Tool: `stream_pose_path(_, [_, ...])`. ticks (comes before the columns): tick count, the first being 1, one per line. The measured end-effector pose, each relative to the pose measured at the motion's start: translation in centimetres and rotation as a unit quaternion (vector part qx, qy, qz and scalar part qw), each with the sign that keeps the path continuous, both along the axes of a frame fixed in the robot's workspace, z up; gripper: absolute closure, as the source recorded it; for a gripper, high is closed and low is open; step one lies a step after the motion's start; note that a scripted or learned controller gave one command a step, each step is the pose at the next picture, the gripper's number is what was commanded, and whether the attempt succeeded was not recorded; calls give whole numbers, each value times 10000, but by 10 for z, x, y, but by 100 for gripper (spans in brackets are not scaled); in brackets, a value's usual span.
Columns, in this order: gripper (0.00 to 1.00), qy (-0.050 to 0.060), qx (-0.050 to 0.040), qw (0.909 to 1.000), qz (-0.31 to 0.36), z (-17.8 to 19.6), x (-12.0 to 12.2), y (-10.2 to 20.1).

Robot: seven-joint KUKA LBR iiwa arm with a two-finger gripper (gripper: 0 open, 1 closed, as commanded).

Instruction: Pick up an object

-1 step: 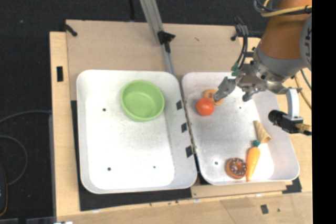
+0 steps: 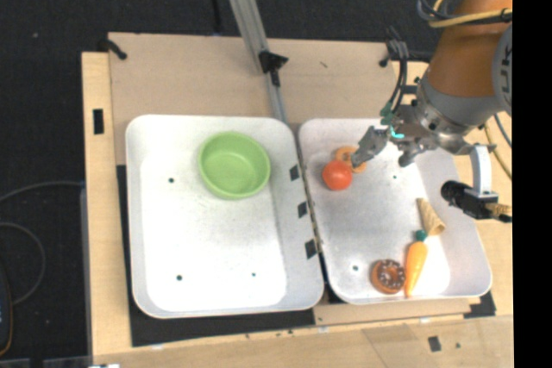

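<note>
My gripper (image 2: 385, 156) hangs over the upper part of the right bin (image 2: 362, 220), open, with nothing between its fingers. Its left finger (image 2: 369, 144) points down toward a small orange object (image 2: 346, 155) and a red tomato (image 2: 337, 176) just left of it. Further toward the front of that bin lie a tan cone (image 2: 430, 217), an orange carrot (image 2: 415, 265) and a brown doughnut (image 2: 387, 276).
A green bowl (image 2: 234, 165) sits in the upper part of the left bin (image 2: 172, 271). A slanted metal pole (image 2: 250, 21) rises behind the bins, ending near their shared top edge. The arm's grey and orange body (image 2: 466, 56) looms over the right bin's far corner.
</note>
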State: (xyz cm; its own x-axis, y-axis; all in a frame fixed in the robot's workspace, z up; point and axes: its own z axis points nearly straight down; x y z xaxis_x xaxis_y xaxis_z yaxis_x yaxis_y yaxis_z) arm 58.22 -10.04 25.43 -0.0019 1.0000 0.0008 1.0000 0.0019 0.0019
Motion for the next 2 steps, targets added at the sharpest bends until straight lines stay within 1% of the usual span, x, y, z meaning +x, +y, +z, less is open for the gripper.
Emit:
stream_pose_path(1, [0,37,-13,10000,-20,-63,0,0])
stream_pose_path(2, [0,34,-15,10000,-18,-124,-1,-10])
